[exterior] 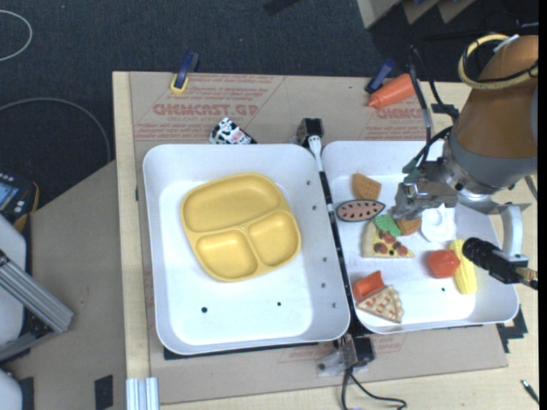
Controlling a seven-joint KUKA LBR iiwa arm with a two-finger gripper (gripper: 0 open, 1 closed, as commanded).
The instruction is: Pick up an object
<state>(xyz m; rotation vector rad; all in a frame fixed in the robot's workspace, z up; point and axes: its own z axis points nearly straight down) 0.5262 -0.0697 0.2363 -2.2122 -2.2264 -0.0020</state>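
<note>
- White plastic is what both bins are made of; the right bin [479, 314] is taken as the landmark, and a yellow divided plate [239, 225] lies in the left bin [171, 314] beside it.
- Toy food is scattered inside the right bin: a tan cracker [367, 185] near its far wall, a dark oval piece [360, 210] just inside its left wall, a pizza slice [386, 244] at its middle, a green piece [389, 225] touching the slice's far edge, a tomato [442, 263] and a corn cob [466, 276] toward its right side, and a red wedge [370, 283] with a second pizza slice [382, 304] near its front wall.
- The gripper [414, 202] is lowered over the middle of the right bin, just beyond the green piece.
- How far the claw is open cannot be told, nor whether anything is held, since the tips are masked by the wrist and cables.
- The step in hand is judged to be the descent onto a target, probably the green piece or whatever lies just behind it.
- For the next move, a firm closing on one piece and a straight lift clear of the neighbouring slice are called for.
</note>
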